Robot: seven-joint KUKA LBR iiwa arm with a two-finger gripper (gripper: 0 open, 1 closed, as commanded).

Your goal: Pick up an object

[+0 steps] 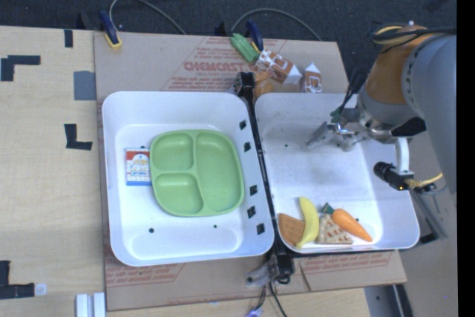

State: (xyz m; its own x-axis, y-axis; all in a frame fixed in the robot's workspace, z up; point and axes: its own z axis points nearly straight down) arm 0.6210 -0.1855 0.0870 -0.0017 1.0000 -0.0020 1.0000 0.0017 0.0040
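Arm: grey arm (438, 96) with an orange band (390, 74) reaches in from the right, over the right bin's far right part.
Gripper: the gripper (320, 137) sits low over the right bin's upper middle; its metal fingers (318, 136) point left and look spread a little, with nothing between them.
Right bin: white bin (319, 182), bare floor under the gripper; toy food lies along its near edge.
Toy food: a banana (308, 220) lies tilted, touching a brown bread slice (291, 229) on its left and a waffle-like piece (332, 234) on its right; a carrot (350, 225) rests on the waffle's right side. All are well apart from the gripper.
Left bin: white bin (130, 234) holds a green three-part plate (197, 172) in the middle; a small card box (137, 166) lies just beside the plate's left edge. Its print is too small to read.
Behind the bins: a green object (243, 47) and small brown-and-white cartons (276, 68) lie on the cardboard near the right bin's far left corner.
Writing: the cardboard sheet (163, 59) bears red print reading "CHEMCAST"; more red print at its near edge is too small to read.
Clamp: a blue and yellow clamp (111, 32) grips the cardboard's far left corner.
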